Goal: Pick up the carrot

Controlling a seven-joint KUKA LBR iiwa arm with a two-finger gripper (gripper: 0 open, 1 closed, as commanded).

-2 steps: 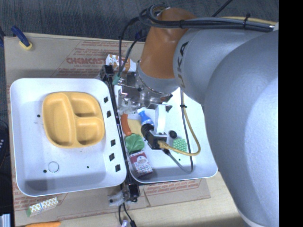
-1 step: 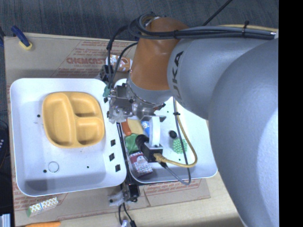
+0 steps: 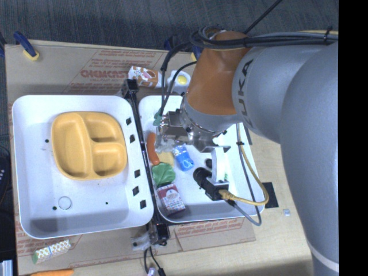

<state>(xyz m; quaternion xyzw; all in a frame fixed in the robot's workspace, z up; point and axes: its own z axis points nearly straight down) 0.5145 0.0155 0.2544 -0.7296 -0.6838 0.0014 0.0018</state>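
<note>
The carrot (image 3: pixel 151 148) is a short orange stick lying along the left wall of the right bin (image 3: pixel 253 209), close to the divider between the bins. My gripper (image 3: pixel 165 132) hangs low over that bin's left half, just right of and slightly above the carrot's upper end. The grey and orange arm covers much of the bin behind it. I see nothing held by the gripper.
Around the carrot lie a pale yellow piece (image 3: pixel 165 157), a green item (image 3: pixel 163 173), a blue item (image 3: pixel 183 158) and a red box (image 3: pixel 170 199). The left bin (image 3: pixel 29 171) holds a yellow divided plate (image 3: pixel 89 144). A small packet (image 3: pixel 144 76) sits beyond the bins.
</note>
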